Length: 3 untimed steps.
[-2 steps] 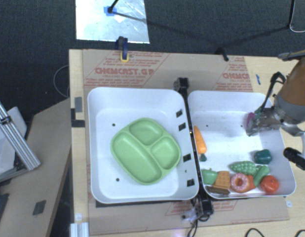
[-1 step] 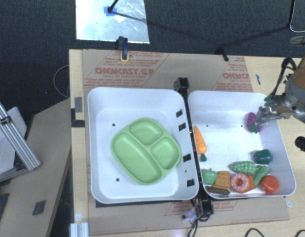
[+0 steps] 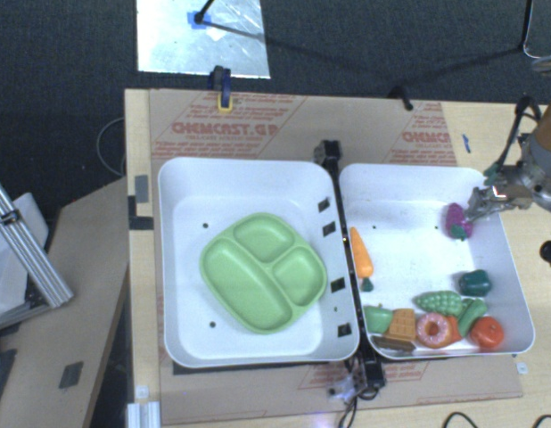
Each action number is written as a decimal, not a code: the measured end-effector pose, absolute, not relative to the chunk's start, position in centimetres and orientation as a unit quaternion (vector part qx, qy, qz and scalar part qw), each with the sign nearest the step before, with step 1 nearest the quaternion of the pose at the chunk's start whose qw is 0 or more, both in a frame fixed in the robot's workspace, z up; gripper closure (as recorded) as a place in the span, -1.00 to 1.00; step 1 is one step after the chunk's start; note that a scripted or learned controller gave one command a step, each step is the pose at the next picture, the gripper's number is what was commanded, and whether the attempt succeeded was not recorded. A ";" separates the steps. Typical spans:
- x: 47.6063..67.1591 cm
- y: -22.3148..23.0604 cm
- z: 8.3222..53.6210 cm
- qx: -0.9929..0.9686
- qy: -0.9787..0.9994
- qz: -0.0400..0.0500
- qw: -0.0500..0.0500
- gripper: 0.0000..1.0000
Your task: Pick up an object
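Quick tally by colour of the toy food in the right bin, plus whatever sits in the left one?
Purple: 1, the purple piece beside the pincer
Orange: 1, the carrot
Green: 4, the dark pepper, bumpy piece, pod, left piece
Red: 1, the tomato
Pink: 1, the donut
Tan: 1, the waffle
Left bin: 1 green tray
Total: 10

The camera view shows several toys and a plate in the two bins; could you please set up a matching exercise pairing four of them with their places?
Things:
1. green divided plate
2. carrot
3. purple toy
4. red tomato

Places:
A. right bin, near corner on the view's right
B. middle of the left bin
C. right bin, beside the gripper at the right wall
D. right bin, along the wall next to the divider

Pairs: 1-B, 2-D, 3-C, 4-A
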<state>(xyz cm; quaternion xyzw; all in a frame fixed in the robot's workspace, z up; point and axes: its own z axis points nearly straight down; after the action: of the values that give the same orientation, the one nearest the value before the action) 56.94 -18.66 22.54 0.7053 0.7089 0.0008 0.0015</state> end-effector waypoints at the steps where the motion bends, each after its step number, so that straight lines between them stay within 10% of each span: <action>1: 56.9 -13.6 21.8 0.704 0.710 0.000 0.000 1.00; 3: 58.1 -2.4 22.9 0.704 0.710 0.001 0.001 1.00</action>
<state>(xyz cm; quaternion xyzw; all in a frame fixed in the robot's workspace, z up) 58.12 -2.44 22.91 0.7042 0.7100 0.0011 0.0006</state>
